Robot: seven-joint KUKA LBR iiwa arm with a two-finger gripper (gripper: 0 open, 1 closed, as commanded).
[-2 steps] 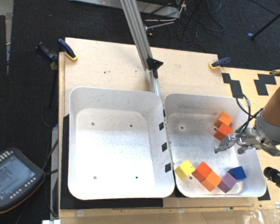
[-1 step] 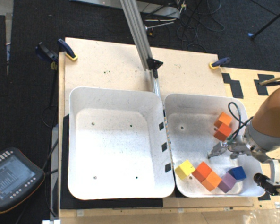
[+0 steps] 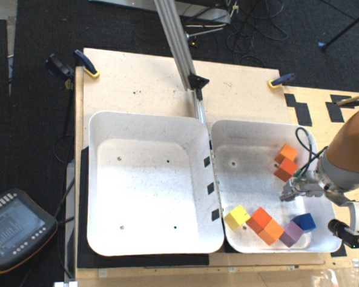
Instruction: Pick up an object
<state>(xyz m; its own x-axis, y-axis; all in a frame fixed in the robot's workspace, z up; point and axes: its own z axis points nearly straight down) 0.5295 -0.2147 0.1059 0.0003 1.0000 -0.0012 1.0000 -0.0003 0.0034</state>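
The right bin (image 3: 246,144) holds several small blocks. An orange block (image 3: 285,163) lies near its right wall. Along the front lie a yellow block (image 3: 237,216), an orange block (image 3: 265,224), a purple block (image 3: 291,233) and a blue block (image 3: 305,222). My gripper (image 3: 293,192) hangs low over the right side of this bin, just below the upper orange block and above the blue one. The arm's grey wrist and orange band (image 3: 349,150) come in from the right.
The left bin (image 3: 107,135) sits beside the right one, sharing a middle wall. A metal pole (image 3: 179,46) slants in from the top to the bins' junction. A teach pendant (image 3: 7,229) lies at lower left.
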